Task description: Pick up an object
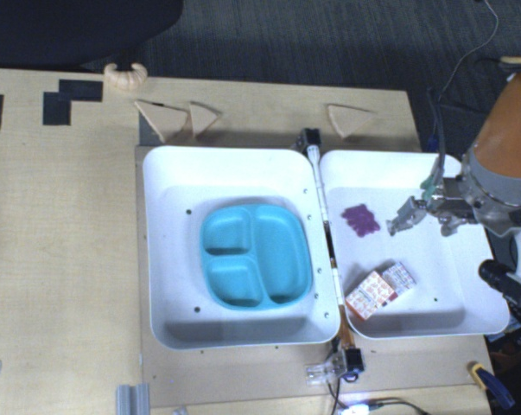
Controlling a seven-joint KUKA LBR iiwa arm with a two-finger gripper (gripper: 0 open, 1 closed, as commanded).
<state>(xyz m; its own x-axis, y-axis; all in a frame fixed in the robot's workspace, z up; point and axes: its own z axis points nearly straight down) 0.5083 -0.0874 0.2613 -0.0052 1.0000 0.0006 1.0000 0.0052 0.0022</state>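
Note:
In the right bin (467,314) lie a small purple bunch-like object (360,219) near the middle and a patterned cardboard box (380,290) toward the front. My gripper (426,220) hovers over the right half of this bin, to the right of the purple object and behind the box. Its two fingers stand spread apart, open, with nothing between them. The left fingertip (402,222) is a short way from the purple object, apart from it.
The left bin (169,232) holds a blue three-compartment plate (257,254). A ridge with a black strip (320,214) divides the two bins. The arm's orange band (506,137) enters from the right edge. Cables and clips sit at the bench's front.

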